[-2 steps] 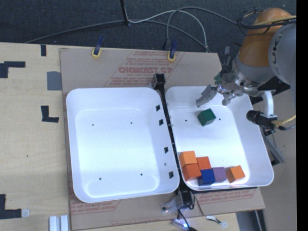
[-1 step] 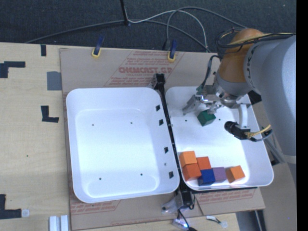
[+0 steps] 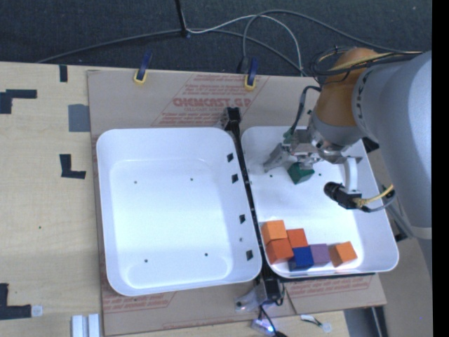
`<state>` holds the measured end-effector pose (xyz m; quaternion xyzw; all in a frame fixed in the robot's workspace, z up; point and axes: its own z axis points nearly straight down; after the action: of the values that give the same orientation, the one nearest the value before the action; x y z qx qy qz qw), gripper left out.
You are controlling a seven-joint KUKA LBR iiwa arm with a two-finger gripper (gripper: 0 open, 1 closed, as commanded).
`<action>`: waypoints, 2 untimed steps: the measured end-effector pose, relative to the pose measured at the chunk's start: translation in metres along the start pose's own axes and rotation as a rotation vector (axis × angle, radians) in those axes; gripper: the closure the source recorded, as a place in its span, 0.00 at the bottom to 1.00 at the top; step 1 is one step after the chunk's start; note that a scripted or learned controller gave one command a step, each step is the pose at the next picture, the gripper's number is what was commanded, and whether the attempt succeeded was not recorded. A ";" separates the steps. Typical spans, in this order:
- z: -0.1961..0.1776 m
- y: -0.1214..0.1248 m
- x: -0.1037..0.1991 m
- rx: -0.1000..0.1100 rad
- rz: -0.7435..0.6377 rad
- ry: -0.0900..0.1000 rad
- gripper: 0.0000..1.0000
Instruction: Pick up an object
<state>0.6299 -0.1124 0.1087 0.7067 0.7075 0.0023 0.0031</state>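
My gripper [image 3: 291, 160] hangs low over the back part of the right bin [image 3: 372, 223], below the orange band of the arm. A small green block [image 3: 302, 173] lies right at the gripper's lower right side, partly tucked under it; whether it is gripped is not clear. Several blocks cluster at the bin's front: an orange one [image 3: 273, 229], a red one [image 3: 297, 237], a blue one [image 3: 302, 258], a purple one [image 3: 320, 253] and another orange one [image 3: 343, 253]. They sit well apart from the gripper.
The left bin [image 3: 112, 188] stands beside the right one, with a black divider strip [image 3: 242, 195] between them. The grey arm [image 3: 400, 132] covers the right bin's back right corner. A black cable piece [image 3: 340, 194] hangs by the arm.
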 end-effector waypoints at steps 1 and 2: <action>0.003 -0.004 -0.011 -0.004 0.000 -0.003 0.00; 0.005 -0.008 -0.021 -0.006 0.000 -0.004 0.00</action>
<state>0.6224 -0.1333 0.1036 0.7067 0.7075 0.0032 0.0065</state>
